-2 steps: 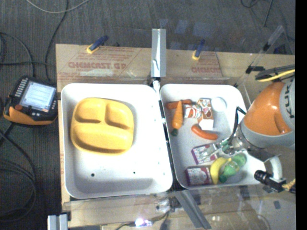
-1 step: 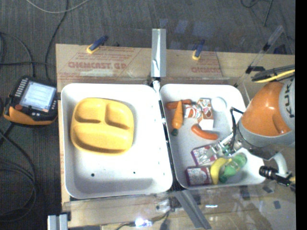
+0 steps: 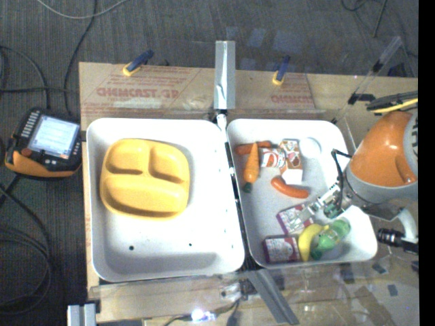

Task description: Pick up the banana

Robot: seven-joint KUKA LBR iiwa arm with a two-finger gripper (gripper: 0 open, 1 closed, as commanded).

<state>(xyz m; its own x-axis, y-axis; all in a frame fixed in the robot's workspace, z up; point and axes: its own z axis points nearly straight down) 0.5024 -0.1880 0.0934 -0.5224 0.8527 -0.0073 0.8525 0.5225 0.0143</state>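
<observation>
- Nearest the camera, front right corner of the right bin — the banana is found there, yellow, lying w/ a green bottle-ish item pressed against its right side and a purple packet touching its left.
- Just above the banana a silvery/pink foil packet is seen, lying flat.
- The gripper is spotted just above and right of the banana, low over the bin near the green item. Whether the pincer is wide or narrow can't be told — too small and cluttered. Nothing is clearly seen between its tips, so no hold can be claimed.
- The arm's orange band is seen over the bin's right edge.
- Mid bin: a red sausage-like piece, w/ a white carton just behind it.
- Further back: a carrot near the left wall, a red/white packet beside it, a patterned box, and a white round thing toward the back right.
- Left bin: a yellow divided tray is placed upside-ish in the back half, well apart from the banana.
- Off the bench on the left, a pendant w/ lit screen is seen on the floor.
- At the far edge, two clamps — blue/yellow and — are fixed to the board.
</observation>
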